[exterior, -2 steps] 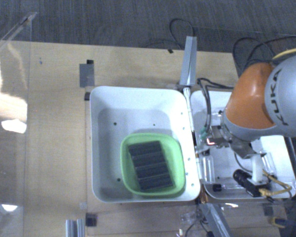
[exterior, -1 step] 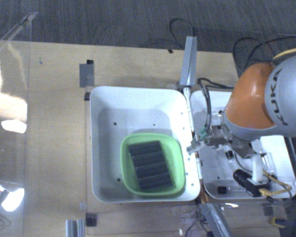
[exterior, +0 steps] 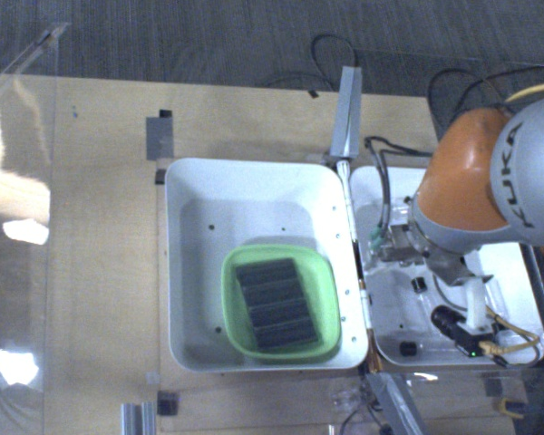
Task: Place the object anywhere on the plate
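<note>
While its fingers' state cannot be told, the arm [exterior: 490, 179] reads "KUKA" above the right bin [exterior: 526, 333].

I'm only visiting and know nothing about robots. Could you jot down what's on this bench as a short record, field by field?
Bench: pale wooden top bearing two shallow white bins
Left bin: holds a light green square plastic plate
On the plate: a dark ridged rectangular block, lying flat near its middle
Right bin: the arm hangs over it
Arm: grey with an orange band, reaching in from the right
Jaws: hidden beneath the wrist, state cannot be told
</note>
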Tool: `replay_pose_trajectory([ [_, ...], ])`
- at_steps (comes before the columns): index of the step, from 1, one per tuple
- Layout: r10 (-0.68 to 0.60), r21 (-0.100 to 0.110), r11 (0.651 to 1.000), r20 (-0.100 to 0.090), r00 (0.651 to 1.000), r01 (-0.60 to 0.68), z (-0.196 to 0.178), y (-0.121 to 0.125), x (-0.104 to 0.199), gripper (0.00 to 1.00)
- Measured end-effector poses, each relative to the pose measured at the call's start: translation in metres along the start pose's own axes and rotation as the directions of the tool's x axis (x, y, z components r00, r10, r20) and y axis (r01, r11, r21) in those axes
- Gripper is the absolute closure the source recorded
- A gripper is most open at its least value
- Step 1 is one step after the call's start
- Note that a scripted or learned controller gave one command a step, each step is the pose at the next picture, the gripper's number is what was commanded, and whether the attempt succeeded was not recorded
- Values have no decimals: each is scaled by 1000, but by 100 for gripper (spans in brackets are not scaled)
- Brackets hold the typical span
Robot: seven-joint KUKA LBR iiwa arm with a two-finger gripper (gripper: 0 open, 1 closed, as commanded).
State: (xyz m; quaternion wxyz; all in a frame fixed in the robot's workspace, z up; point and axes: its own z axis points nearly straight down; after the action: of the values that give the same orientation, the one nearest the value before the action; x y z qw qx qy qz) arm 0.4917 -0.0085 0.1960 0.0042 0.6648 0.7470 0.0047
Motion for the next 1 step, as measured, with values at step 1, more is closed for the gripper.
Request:
replay_pose_trajectory([
  [1, -171, 6, 985, 1, 985, 171, -16, 5, -75, 100],
])
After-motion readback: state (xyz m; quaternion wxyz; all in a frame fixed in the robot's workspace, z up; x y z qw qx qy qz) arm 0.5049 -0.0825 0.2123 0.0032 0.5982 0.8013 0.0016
